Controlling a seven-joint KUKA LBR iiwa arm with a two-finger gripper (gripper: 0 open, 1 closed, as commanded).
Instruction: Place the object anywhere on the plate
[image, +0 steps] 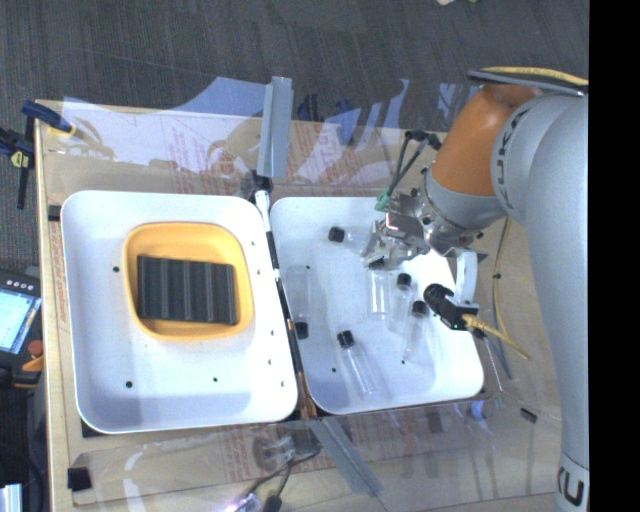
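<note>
Two shallow white bins sit side by side on the bench. The left white bin (100, 380) holds a yellow rounded-rectangular plate (180, 243) with a dark ribbed rectangular insert (187, 288) at its middle; the plate lies in the upper centre of that bin. The right white bin (320, 385) holds several clear plastic vials with black caps, scattered apart. One capped vial (355, 362) lies at the lower centre of the right bin, cap toward the upper left. Another clear vial (298, 300) lies along the bin's left wall, with its black cap at its lower end. A separate small black cap (337, 235) sits near the upper centre of the bin. Further vials lie at centre right, just beside the tool, one (379, 292) directly below it. The grey arm with the orange band (475, 140) enters from the upper right of the frame, and its gripper (395, 235) hangs low over the upper right part of the right bin. Whether the tool is wide or narrow cannot be told from this angle. No vial lies on the plate.
</note>
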